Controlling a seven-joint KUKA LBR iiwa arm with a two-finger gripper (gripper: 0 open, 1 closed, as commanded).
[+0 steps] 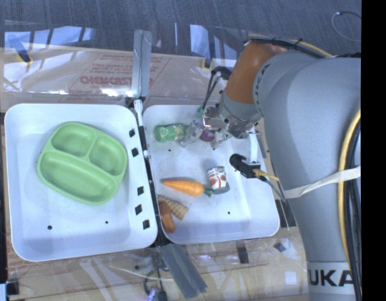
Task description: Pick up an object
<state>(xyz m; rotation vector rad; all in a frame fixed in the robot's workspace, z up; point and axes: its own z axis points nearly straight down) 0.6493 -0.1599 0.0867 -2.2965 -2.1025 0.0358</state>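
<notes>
Two shallow white plastic bins sit side by side on the bench, the left bin (24, 231) bearing a pale green three-compartment plastic plate (83, 162), the right bin (255, 221) a scatter of small toys. The grey arm with its orange band (293, 86) reaches in from the right and bends down over the far end of the right bin, where its gripper (202, 129) hangs close beside a green leafy plastic toy vegetable (170, 132), low over the bin floor. Whether its fingers are spread or closed cannot be told; glare and clutter at the tip hide them, and nothing is plainly seen between them. Nearer, an orange plastic carrot (183, 186) lies across the middle of the bin, with a small red-and-white toy can (217, 178) just to its right and a tan cone-shaped toy (171, 207) by the near-left wall. The green vegetable looks the likeliest target. The risk: it lies near the far wall and the divider, so a closing finger may nudge it away or pinch only a soft leaf edge, which could slip free on the lift.
</notes>
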